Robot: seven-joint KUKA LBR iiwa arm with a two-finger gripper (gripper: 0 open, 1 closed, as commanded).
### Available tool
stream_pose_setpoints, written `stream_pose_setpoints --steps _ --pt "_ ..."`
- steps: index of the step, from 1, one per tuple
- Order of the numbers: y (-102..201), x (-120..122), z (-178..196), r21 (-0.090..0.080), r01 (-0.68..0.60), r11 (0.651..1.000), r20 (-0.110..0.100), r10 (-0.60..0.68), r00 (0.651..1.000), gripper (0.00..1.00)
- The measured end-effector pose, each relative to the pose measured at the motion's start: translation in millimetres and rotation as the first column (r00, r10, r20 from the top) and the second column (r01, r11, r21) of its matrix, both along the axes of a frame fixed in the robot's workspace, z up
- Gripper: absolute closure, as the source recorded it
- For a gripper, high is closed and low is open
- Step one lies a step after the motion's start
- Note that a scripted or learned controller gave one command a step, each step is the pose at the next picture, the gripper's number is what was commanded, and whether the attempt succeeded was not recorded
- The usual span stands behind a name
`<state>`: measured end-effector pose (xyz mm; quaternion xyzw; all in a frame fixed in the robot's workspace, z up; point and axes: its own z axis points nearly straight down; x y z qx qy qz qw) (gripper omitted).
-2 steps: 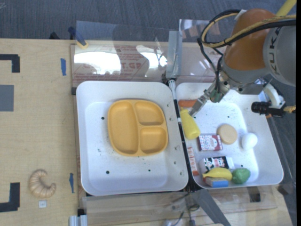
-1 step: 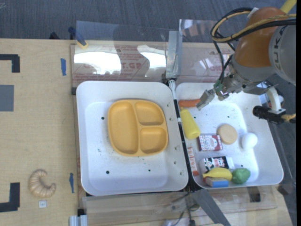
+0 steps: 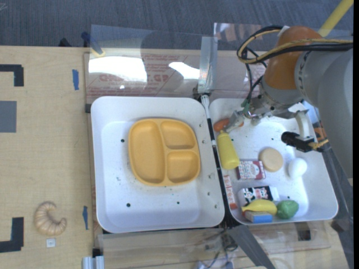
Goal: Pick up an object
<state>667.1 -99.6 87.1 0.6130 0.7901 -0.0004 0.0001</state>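
**DESK:** Where is the gripper here?

**PHOTOGRAPHER:** The gripper (image 3: pixel 235 121) hangs low over the far left corner of the right bin (image 3: pixel 328 198). It is carried by the grey arm (image 3: pixel 331 77) reaching in from the right. From this angle I cannot tell whether it is spread or pressed together.

**DESK:** What lies around it?

**PHOTOGRAPHER:** 1 orange-red piece (image 3: pixel 221 124) sits just left of its tip, so close that I cannot say whether they touch. A yellow bottle (image 3: pixel 228 151) lies just beneath the gripper, camera-side, along the bin's left wall. Further toward the camera and to the gripper's right are a round tan biscuit (image 3: pixel 272 159) and a white egg (image 3: pixel 296 167). A small maroon carton (image 3: pixel 251 170) sits between bottle and biscuit.

**DESK:** And farther off?

**PHOTOGRAPHER:** Well apart from the gripper, 4 things crowd the bin's near edge. They are a black-and-white carton (image 3: pixel 258 194), a banana (image 3: pixel 261 206), a green piece (image 3: pixel 288 208) and a blue piece (image 3: pixel 259 218) under the banana.

**DESK:** The other bin?

**PHOTOGRAPHER:** Left of the gripper, the left bin (image 3: pixel 106 150) holds 1 yellow plate (image 3: pixel 164 150) with 3 compartments. Far beyond that, a croissant (image 3: pixel 50 217) lies on the wooden bench (image 3: pixel 45 150).
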Motion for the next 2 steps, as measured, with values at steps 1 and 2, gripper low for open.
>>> stream_pose_setpoints --steps 1,2 --pt "1.0 0.7 11.4 -0.002 -0.004 1.0 0.001 0.004 1.0 1.0" --pt "82.0 2.4 103.6 0.004 0.022 1.0 0.012 -0.022 1.0 1.0"
